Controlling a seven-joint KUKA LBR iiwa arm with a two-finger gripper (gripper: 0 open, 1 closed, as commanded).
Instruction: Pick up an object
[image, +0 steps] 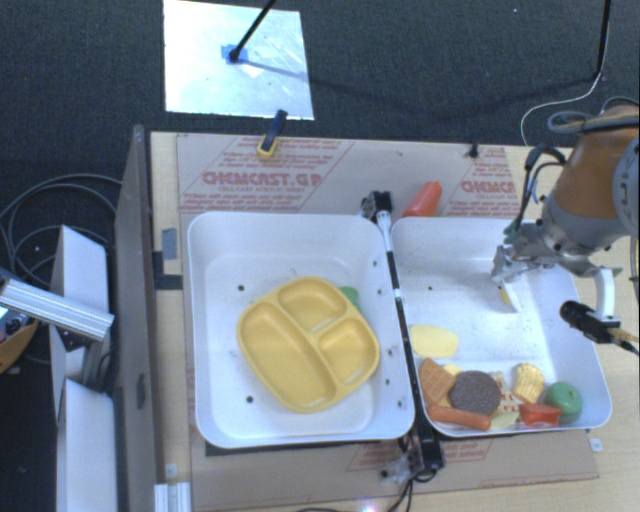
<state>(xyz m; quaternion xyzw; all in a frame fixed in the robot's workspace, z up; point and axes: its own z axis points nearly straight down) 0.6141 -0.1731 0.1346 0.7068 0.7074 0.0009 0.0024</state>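
Toy food (480, 392) crowds right bin (450, 270); yellow tray (307, 343) fills left bin (215, 300).

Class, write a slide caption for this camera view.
Gripper low over the right bin, away from its toy food; yellow tray in left bin.

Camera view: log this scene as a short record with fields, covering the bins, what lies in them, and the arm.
left bin: holds a yellow divided tray, with a small green item showing at the tray's far edge
right bin: toy food heaped along the near edge
heap items: brown disc, green ball, pale yellow piece, corn-like piece
outside the bins: orange piece beyond the right bin's far rim
end effector: over the far right part of the right bin, away from the heap
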